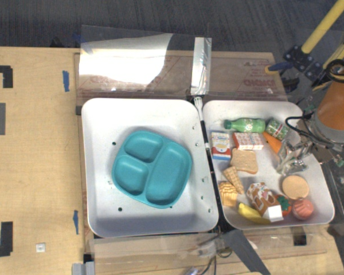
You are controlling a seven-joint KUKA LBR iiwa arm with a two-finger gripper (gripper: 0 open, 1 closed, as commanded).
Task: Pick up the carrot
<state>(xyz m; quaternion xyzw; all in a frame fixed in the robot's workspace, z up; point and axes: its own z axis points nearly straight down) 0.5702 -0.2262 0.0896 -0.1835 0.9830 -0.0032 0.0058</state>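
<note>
One carrot [274,144], just left of jaws [290,160]

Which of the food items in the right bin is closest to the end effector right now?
The carrot: the orange piece lying just left of the end effector, below the green bottle. The other foods lie farther left or nearer the bin's front edge.

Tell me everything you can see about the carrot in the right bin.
The carrot is a small orange toy, plastic by its look, tapering to a point. It lies flat and slanted in the upper right part of the right bin, thick end by the green bottle, tip toward the gripper, which sits just beside it. Something green adjoins its thick end, maybe its leafy top. Whether the gripper touches it is unclear.
</note>
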